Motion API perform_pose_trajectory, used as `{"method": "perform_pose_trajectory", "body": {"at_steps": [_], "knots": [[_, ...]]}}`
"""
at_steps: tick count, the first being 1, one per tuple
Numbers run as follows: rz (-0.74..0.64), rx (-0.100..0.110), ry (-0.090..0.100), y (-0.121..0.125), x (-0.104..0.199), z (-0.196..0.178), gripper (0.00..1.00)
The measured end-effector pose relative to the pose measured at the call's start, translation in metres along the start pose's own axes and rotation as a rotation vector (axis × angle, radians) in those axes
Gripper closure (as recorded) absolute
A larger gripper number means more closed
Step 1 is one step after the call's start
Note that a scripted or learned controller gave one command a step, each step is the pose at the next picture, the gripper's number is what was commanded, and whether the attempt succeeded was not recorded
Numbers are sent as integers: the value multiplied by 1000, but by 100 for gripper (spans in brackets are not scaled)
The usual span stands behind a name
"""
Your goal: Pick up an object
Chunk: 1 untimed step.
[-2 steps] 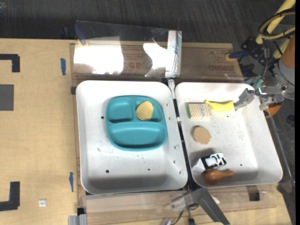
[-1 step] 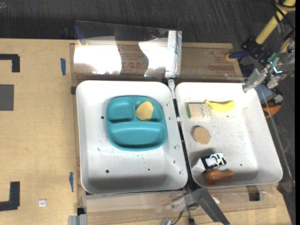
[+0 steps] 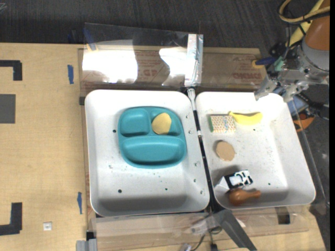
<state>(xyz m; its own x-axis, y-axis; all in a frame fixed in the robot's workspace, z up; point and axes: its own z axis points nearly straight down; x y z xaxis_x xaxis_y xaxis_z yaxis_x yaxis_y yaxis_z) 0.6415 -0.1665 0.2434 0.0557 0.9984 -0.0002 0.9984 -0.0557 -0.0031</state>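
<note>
Two shallow white plastic bins (image 3: 104, 156) look smooth and faintly glossy; the teal sectioned plastic tray (image 3: 152, 145) matt; the tan cardboard-like tabletop (image 3: 42, 156) dull.

Legible text: none. Faint reddish printed lettering runs along the brown cardboard strip (image 3: 235, 69) behind the two white bins, too blurred to read. The small black-and-white patterned block (image 3: 238, 179) in the right-hand shallow white bin (image 3: 293, 156) carries bold white marks, not decipherable as letters or numbers.
</note>
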Motion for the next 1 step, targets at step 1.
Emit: {"method": "perform_pose_trajectory", "body": {"at_steps": [1], "knots": [[126, -16, -3, 27, 11, 135, 0]]}}
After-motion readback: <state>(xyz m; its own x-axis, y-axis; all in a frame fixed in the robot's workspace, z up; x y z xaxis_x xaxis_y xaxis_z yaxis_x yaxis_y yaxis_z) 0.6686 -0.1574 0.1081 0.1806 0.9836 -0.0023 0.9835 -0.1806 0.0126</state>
